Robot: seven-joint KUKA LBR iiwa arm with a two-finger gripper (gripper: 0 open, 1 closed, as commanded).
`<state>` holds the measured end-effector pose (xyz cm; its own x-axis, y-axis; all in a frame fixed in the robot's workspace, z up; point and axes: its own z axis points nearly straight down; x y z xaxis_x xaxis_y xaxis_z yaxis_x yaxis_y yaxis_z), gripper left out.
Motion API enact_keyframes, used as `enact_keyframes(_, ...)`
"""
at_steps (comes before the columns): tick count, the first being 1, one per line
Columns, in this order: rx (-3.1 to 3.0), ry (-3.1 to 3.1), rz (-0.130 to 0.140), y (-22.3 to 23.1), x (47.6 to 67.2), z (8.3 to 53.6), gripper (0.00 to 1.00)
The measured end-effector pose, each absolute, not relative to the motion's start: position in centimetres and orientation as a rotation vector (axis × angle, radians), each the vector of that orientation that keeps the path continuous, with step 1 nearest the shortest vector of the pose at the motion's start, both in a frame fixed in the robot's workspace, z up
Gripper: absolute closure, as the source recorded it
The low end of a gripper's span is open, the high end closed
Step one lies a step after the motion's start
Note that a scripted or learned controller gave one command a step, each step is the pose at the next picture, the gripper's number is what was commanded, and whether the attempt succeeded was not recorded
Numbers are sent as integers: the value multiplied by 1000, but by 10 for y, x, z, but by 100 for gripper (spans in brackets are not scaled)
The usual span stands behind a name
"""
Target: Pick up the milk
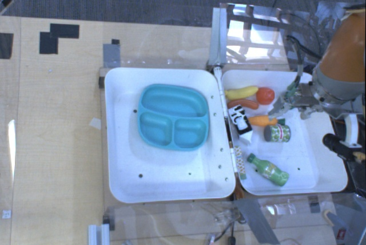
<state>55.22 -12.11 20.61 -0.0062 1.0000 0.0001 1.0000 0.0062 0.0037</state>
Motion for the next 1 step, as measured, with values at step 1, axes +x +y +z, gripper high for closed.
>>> enact_keyframes(1,2350,2074,12,-94,520,91,0)
